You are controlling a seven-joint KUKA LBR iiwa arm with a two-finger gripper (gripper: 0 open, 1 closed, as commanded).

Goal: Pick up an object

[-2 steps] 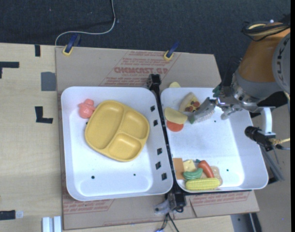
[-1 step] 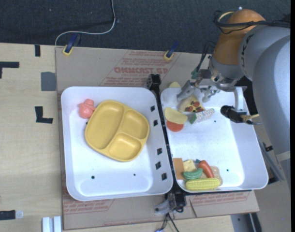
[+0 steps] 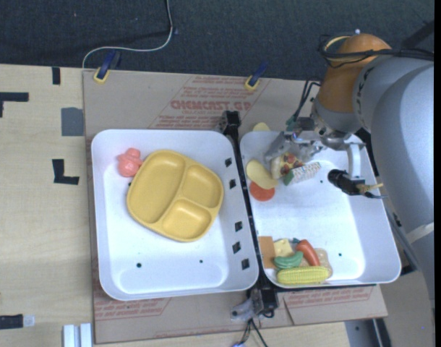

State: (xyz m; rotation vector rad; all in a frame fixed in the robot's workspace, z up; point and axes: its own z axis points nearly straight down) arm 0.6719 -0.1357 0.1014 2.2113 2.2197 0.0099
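Starting at the left, the left bin [image 3: 105, 215] holds a pink toy [image 3: 128, 163] in its far-left corner, touching or just beside a yellow divided plate [image 3: 176, 195] that lies tilted across the middle of the bin. Black clips run down the seam between the two bins.

Across the seam, the right bin [image 3: 365, 230] has a small cluster near its far-left part — a pale yellow piece [image 3: 258, 170] overlapping an orange-red disc [image 3: 262, 191], with another yellow piece [image 3: 260, 128] at the far rim. Just right of that, the gripper [image 3: 291, 157] is down in the bin among a small multicoloured object [image 3: 300, 170]; whether it grips the object cannot be told from this angle. Along the near rim lies a pile of toy food: a corn cob [image 3: 304, 275], a green piece [image 3: 288, 262], a red-orange piece [image 3: 307, 251]. The grey arm [image 3: 401, 121] with its orange band [image 3: 343, 78] comes in from the right.
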